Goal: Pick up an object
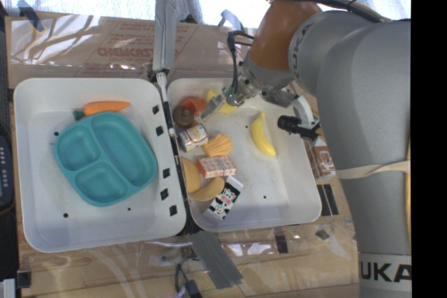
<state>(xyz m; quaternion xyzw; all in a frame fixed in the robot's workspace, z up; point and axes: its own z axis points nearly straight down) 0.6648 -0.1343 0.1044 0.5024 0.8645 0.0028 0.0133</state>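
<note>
The gripper [222, 102] hangs over the right bin's [293, 185] far-left corner; whether it grips anything, I cannot tell. The toy banana [262, 135] just right looks light, rigid, smooth: pinch it mid-length.

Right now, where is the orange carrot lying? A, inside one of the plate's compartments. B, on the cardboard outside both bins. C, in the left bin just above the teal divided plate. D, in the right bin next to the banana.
C: the carrot lies on the left bin's white floor, just beyond the upper edge of the teal plate, not in its compartments.
</note>
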